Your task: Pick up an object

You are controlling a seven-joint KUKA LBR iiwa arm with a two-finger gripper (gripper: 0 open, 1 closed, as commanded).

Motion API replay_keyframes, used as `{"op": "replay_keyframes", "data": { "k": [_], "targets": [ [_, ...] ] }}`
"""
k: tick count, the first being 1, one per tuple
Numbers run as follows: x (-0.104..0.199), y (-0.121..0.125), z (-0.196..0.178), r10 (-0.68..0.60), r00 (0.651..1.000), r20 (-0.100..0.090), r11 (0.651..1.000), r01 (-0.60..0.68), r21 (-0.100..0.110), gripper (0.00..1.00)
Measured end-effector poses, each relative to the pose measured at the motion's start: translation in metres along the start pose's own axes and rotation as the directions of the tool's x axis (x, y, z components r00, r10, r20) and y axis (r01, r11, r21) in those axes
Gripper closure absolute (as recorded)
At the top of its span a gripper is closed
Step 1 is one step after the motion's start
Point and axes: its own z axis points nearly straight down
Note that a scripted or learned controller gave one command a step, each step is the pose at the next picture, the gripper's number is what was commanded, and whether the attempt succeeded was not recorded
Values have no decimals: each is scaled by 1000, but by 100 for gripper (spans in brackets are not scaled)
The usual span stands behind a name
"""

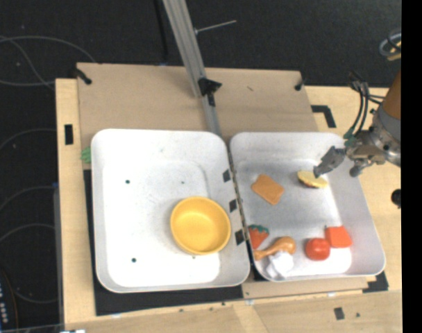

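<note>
The right bin (350, 207) holds several small items. A pale yellow piece (310, 180) lies near its far right side, and a flat orange-brown square (267, 189) lies to its left. Along the near edge are a red round item (317, 249), an orange block (339, 236), a small orange-and-green item (258, 236), a tan curved item (277, 245) and a white lump (281, 263). My gripper (341, 166) hangs over the bin's far right part, open, with its left finger (328, 162) just above the yellow piece. Nothing sits between the fingers.
A yellow bowl (200, 225) stands in the left bin (128, 186), near its front right corner. A slanted metal post (190, 54) rises behind the bins. The arm comes in from the right over the bench edge.
</note>
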Motion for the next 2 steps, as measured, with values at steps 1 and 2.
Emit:
{"op": "replay_keyframes", "data": {
  "k": [1, 2],
  "targets": [
    [0, 0, 0, 0, 1000, 0, 1000, 0, 0, 0],
    [2, -6, 62, 4, 1000, 1, 1000, -4, 7, 0]
  ]
}}
